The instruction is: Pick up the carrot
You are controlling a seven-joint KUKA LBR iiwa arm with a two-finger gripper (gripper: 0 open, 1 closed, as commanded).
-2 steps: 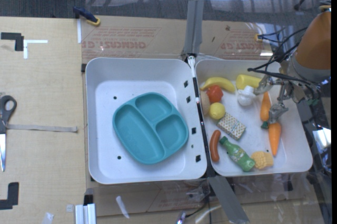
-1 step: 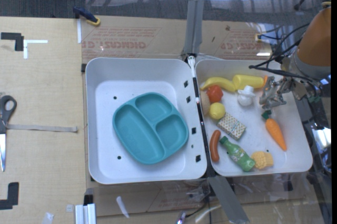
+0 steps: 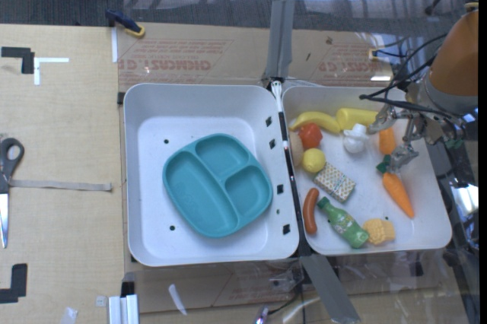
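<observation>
Pale wooden desk (image 3: 61, 163), carrying two shallow white bins side by side. Left bin (image 3: 144, 223) holding a teal divided plate (image 3: 217, 184), tilted askew near its middle. Right bin (image 3: 437, 227) crowded with toy food. Grey arm (image 3: 456, 64) with orange band reaching in from the right, jaws (image 3: 399, 134) poised over the right bin's far right part; whether apart or together, impossible to tell. Carrot (image 3: 399, 192) lying on the bin floor just below the jaws, leafy end toward them, tip pointing to the near right corner. Green bottle (image 3: 342, 222) near the front, corn cob (image 3: 380, 231) just beside it. Banana (image 3: 316, 120) by the far edge, beside a yellow cylinder (image 3: 355, 116). Speckled sponge block (image 3: 335, 182) mid-bin. Sausage (image 3: 310, 210), lemon (image 3: 313, 160), tomato (image 3: 310, 135) along the left wall.
</observation>
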